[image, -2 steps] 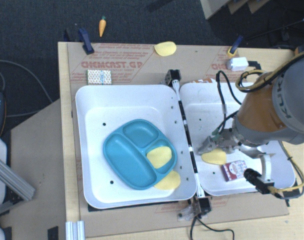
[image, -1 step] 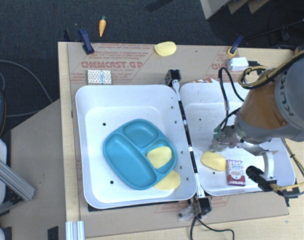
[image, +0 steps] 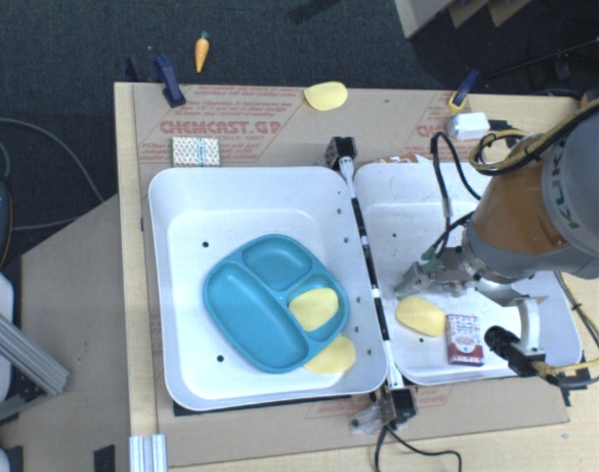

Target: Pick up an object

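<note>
Gripper point(image: 422, 278) above lemon point(image: 421, 316), beside carton point(image: 464, 339)

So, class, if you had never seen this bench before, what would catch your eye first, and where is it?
Most likely the blue divided plate in the left bin, with one yellow piece in a compartment and another yellow piece at its lower edge. Next, the grey and orange arm over the right bin, its pincer just above a yellow lump beside a small red packet.
</note>
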Controlling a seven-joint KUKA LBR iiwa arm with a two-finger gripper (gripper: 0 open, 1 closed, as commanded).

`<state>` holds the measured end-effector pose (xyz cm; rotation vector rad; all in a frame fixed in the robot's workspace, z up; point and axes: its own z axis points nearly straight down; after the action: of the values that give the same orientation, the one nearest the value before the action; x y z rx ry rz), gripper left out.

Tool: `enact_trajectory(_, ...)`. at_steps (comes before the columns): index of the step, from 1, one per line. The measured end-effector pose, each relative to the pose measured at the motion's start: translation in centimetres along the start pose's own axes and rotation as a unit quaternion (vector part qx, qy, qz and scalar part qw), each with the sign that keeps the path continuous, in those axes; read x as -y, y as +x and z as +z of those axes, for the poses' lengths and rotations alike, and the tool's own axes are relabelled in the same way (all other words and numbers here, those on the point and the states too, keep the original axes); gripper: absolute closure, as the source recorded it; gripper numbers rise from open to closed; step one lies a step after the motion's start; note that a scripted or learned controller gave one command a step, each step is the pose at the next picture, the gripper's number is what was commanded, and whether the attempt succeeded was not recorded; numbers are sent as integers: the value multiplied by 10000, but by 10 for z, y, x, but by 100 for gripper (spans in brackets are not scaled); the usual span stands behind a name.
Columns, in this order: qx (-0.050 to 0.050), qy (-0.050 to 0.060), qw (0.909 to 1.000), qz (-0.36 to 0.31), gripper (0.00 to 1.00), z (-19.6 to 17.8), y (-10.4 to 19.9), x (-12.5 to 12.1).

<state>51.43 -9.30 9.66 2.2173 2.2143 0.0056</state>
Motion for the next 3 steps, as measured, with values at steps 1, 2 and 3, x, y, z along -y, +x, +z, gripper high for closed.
enact_trajectory(1, -5, 18, 10000, 6, 0, 10, -79, 34)
enact_trajectory(2, -17, 35, 10000, -15, 0, 12, -33, -47)
enact_trajectory(3, -10, 22, 10000, -14, 0, -141, -15, -6)
